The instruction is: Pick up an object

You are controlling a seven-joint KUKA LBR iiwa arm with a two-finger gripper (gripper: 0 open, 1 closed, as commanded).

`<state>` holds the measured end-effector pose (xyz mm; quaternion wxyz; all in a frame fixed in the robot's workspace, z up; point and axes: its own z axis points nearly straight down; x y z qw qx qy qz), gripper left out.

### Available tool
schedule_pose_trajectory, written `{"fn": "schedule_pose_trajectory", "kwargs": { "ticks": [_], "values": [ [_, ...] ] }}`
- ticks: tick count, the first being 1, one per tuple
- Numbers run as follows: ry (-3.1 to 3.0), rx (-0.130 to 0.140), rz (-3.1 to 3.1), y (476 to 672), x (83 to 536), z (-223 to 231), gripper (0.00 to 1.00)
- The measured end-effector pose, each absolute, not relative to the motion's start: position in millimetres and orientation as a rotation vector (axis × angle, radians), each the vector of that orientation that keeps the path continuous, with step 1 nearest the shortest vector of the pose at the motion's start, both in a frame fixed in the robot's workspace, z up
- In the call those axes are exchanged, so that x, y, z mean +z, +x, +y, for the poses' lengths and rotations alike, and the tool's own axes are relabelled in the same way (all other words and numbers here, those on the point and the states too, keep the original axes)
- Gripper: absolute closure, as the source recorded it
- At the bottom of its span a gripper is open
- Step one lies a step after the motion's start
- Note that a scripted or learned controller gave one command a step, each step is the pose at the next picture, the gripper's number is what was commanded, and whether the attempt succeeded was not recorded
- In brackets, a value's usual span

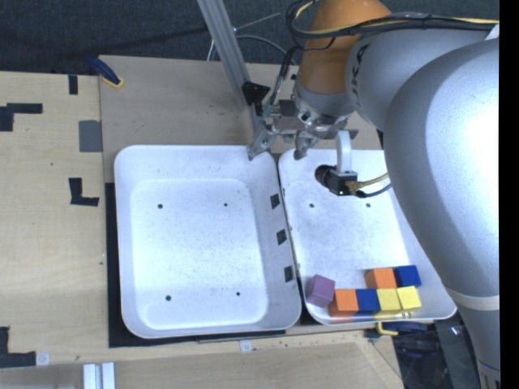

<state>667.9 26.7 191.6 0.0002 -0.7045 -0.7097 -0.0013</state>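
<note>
1. You are looking down at a wooden bench (49, 241) with two white bins on it, side by side.
2. The left bin (138, 168) is the bigger-looking one. You can see small dark dots on its floor.
3. The right bin (340, 241) holds all the blocks. They sit in a bunch at its near edge, close to you.
4. The purple block (321, 288) is at the left end of the bunch, a bit tilted.
5. Next to it you see an orange block (346, 300), then a blue block (367, 300), then two yellow blocks (398, 299), all touching in a row.
6. Behind that row sit a second orange block (380, 279) and a second blue block (407, 275), side by side.
7. The big grey arm (438, 136) comes in from the right and covers a lot of that side. Its orange band (336, 39) is near the top.
8. The gripper (280, 148) hangs at the far end of the bins, right over the spot where the two bins meet.
9. Its two fingers are spread apart. One tip points at the left bin's far corner and the other at the right bin's. Nothing is between them.
10. The gripper is well apart from the blocks, which lie at the other end of the right bin.
11. A slanted grey metal bar (223, 31) runs from the top down to the gripper.
</note>
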Motion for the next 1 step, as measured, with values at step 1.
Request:
{"fn": "schedule_pose_trajectory", "kwargs": {
  "ticks": [1],
  "values": [
    [-2.217, 0.004, -2.223, 641.6, 191.8, 45.0, 0.00]
  ]
}}
